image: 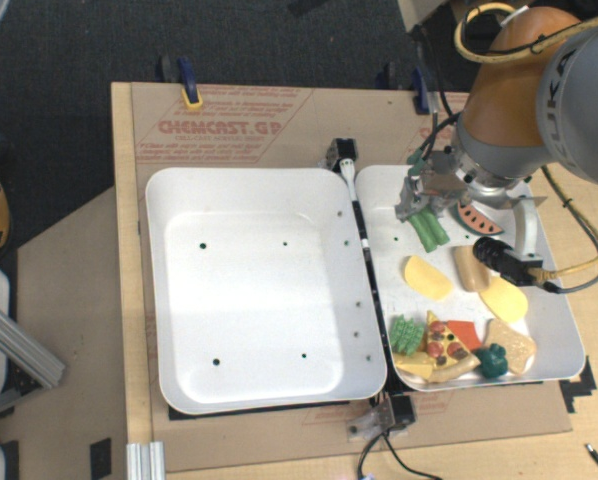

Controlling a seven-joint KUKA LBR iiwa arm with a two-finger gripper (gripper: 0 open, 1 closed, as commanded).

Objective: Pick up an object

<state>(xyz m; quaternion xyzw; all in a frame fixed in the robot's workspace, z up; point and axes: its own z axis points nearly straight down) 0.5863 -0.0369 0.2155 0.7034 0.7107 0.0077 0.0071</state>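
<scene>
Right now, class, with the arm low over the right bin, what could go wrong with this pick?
1. The gripper sits at a green ridged piece near the bin's wall; it may slide away.
2. The toys crowd together: the yellow oval piece lies close and could be knocked.
3. The black cable hangs low over the toys and might snag one.

Desk (139,268): two shallow white plastic bins side by side; left bin (179,198); right bin (564,343) holds assorted toy food pieces (449,348).
</scene>
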